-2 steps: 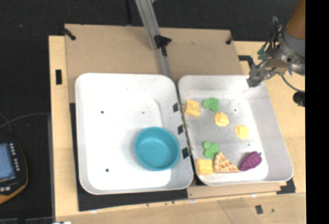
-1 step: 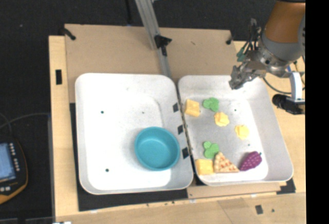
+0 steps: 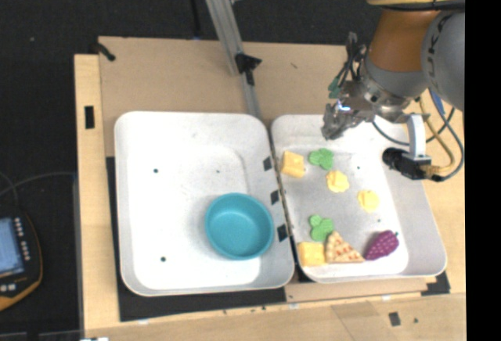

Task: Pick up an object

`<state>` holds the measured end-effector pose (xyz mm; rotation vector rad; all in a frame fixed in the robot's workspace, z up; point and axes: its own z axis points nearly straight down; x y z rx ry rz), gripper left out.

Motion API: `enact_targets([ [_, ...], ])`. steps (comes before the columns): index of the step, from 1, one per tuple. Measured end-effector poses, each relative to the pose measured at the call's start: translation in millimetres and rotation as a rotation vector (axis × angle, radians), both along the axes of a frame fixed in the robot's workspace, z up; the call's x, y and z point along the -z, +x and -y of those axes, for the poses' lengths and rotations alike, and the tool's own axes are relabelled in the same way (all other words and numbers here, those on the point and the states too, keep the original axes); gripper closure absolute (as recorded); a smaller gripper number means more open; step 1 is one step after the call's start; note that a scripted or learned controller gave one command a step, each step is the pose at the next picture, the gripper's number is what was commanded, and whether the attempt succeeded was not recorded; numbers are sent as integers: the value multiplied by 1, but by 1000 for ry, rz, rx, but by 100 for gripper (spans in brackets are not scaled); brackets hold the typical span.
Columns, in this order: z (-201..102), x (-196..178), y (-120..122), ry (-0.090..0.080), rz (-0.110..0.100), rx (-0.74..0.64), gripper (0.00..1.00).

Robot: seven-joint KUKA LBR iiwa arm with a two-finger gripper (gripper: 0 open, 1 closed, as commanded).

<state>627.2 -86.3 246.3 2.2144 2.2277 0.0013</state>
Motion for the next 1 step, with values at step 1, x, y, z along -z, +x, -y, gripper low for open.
enact_targets([
  [1, -53, 10, 5, 0, -1, 3, 100],
])
